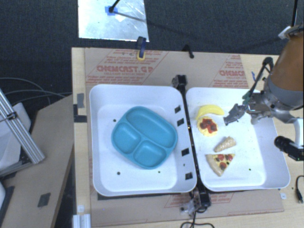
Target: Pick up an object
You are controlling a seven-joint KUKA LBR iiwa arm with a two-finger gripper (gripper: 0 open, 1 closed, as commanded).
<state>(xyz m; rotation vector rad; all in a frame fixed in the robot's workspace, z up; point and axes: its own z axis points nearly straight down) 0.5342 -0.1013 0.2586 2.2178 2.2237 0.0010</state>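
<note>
Running off the right edge, the arm [287,75] is cut short. Its tool [233,114] hovers just right of the banana [210,110]; whether spread or pressed together cannot be told.

Tabletop [118,65]: brown board with red letters on it, seen from above.
Left bin [102,141]: white and shallow, sits on the tabletop.
Right bin [266,170]: white and shallow, sits just beside the left bin, touching it in the middle.
Clip [141,48]: small, blue and yellow, at the far edge of the tabletop.
</note>
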